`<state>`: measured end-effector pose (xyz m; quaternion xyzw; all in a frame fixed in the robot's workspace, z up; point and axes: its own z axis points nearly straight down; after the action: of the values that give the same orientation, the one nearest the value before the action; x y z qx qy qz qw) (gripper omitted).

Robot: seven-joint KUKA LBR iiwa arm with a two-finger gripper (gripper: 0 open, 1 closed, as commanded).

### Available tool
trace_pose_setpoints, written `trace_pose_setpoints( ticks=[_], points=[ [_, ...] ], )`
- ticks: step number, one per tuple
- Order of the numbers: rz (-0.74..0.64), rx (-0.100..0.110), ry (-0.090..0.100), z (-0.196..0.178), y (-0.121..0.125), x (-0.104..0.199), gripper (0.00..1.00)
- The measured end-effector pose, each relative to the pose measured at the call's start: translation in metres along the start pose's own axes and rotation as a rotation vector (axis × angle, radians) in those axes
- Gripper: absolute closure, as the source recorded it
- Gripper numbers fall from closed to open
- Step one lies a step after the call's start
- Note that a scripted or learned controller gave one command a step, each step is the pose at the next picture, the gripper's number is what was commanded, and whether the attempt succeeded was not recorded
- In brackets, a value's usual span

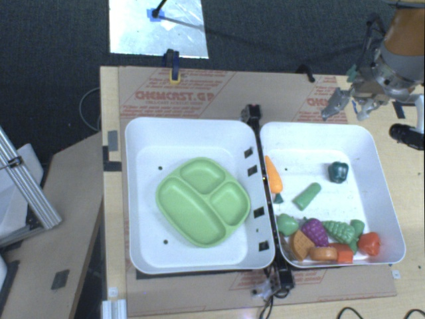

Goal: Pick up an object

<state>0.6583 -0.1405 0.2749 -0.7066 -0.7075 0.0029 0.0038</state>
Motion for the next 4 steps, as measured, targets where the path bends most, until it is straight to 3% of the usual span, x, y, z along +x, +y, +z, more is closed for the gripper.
trace_pose_setpoints(
  ticks=[1,4],
  points=[
    [-0.002,-0.011,-0.002,-0.008,0.002,0.0,0.0],
    [0.0,-0.01,-0.002,0.129,-0.007,-0.006,0.0]
  ],
)
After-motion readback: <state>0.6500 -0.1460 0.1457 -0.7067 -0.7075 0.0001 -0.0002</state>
